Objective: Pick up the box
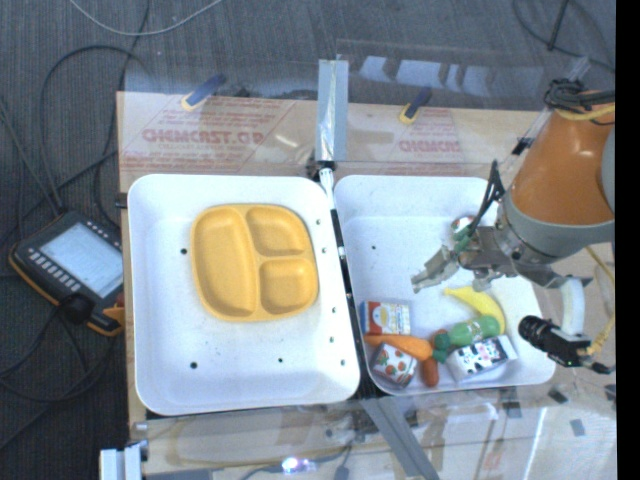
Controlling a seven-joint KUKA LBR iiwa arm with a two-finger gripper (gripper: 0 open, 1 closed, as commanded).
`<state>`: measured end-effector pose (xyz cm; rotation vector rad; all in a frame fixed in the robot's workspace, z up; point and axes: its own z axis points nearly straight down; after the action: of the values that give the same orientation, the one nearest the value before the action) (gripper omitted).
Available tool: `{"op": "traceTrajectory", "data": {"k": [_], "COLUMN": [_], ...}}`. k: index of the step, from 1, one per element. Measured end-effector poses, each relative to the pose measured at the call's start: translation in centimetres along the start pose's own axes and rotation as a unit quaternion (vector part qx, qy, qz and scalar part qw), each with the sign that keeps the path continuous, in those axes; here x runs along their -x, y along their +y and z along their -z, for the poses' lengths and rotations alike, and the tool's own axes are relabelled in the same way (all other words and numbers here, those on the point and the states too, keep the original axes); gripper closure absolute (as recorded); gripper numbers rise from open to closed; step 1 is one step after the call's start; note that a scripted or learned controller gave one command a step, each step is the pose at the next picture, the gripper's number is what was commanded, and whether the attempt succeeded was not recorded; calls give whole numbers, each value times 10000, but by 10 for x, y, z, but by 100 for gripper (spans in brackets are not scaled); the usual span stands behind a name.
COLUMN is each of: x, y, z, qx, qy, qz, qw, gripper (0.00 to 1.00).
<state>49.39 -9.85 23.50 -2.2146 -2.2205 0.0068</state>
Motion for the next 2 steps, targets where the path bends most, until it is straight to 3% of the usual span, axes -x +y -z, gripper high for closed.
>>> {"op": "traceTrajectory", "data": {"k": [1, 2], "x": [0, -20], "y": [17, 74], "z": [-97, 68], "qx": [-8, 12], "qy": [3, -23], "qz": [-481, -1112], "qw": [9988, 9938], "gripper": [0, 0]}}
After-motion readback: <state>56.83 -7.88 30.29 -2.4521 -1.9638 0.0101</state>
